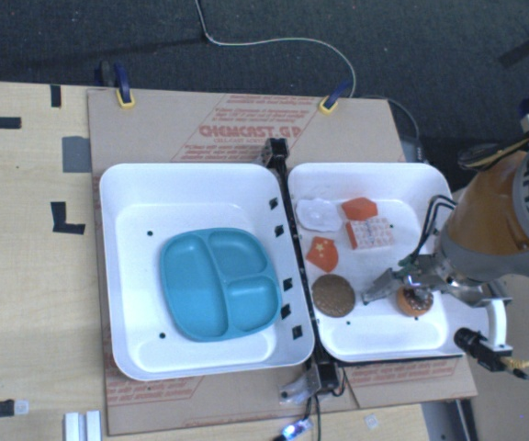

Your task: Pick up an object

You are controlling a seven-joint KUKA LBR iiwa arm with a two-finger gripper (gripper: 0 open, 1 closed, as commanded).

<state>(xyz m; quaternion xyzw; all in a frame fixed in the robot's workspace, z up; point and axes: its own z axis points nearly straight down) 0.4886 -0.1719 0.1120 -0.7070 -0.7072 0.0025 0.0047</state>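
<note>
Camera view: the reach seems under way. The pincer [410,289] sits low in the right bin [434,343], over a small orange-brown thing [415,302]; I cannot tell its opening or whether it grips. Next calls for a firm close and lift. The arm [487,223] leans in from the right.

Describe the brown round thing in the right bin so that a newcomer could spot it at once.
Start at the right bin, the one the arm reaches into. Near its left wall, toward the front, lies a flat brown disc, just below a red piece. It is the only dark, plain circle; its neighbours are red, orange or white.
</note>
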